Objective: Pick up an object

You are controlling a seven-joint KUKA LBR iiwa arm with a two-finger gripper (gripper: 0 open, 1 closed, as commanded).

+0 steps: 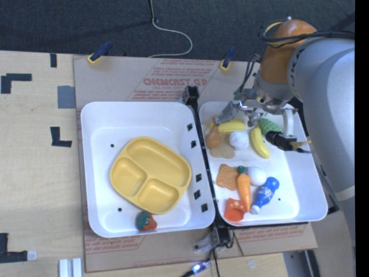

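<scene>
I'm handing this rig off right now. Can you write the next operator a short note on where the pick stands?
Gripper: low over the far end of the right bin, above the toy food; finger state can't be read, nothing seen held.
Right bin: two bananas, white ball, carrot, blue bottle, other toy food.
Left bin: yellow divided plate, small red and green toy at the near edge.
Done: no visible pick.
Left: grasp one item and lift.

A carrot (pixel 244 190), a blue bottle (pixel 265 193), two bananas (pixel 259 142), a white ball (pixel 238 139) and an egg (pixel 257 176) were laid in the right bin (pixel 300 201).
</scene>
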